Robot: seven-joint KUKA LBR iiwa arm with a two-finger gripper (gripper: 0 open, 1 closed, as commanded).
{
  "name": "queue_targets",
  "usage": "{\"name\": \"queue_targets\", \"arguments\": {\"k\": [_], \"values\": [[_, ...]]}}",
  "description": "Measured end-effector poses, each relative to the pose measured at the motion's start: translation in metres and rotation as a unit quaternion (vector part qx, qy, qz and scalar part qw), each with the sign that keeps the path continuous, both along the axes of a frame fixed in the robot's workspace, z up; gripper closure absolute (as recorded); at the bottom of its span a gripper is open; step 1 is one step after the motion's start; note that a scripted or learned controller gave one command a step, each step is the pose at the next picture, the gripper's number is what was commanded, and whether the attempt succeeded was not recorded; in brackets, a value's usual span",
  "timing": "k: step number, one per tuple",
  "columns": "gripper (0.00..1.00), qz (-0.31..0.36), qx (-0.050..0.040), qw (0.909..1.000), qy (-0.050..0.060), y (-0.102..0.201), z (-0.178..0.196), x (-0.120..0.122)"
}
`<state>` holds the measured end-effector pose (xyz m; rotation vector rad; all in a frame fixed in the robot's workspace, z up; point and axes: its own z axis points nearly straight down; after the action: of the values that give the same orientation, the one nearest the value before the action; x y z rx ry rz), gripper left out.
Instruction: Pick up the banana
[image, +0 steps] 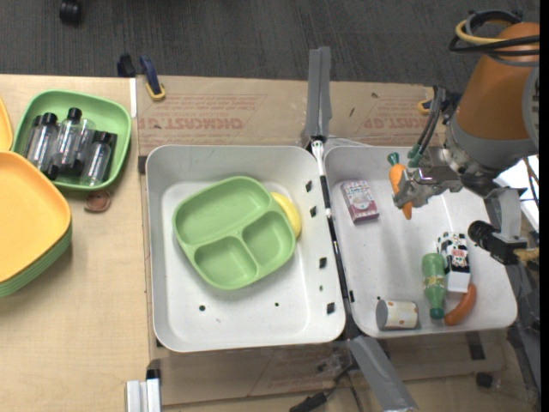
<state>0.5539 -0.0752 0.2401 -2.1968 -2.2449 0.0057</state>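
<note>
The banana [291,214] is a yellow shape in the left bin [163,230]. It pokes out from under the right edge of a green divided plate [233,230], which hides most of it. My gripper [418,187] is over the far part of the right bin [377,256], well to the right of the banana. It sits right against an orange carrot with a green top [397,178]. I cannot make out whether the carrot is held.
The right bin also holds a pink box [359,201], a green bottle [434,283], a black-and-white carton [456,256], an orange sausage-like piece [461,305] and a small cup [398,314]. Left of the bins are a green tray of vials [73,141] and stacked yellow plates [30,230].
</note>
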Motion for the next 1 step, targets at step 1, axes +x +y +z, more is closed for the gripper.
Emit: {"name": "queue_targets", "arguments": {"k": [1], "values": [[1.00,-0.168,-0.0005,0.9858,0.001,-0.0593,-0.0051,-0.0029]]}}
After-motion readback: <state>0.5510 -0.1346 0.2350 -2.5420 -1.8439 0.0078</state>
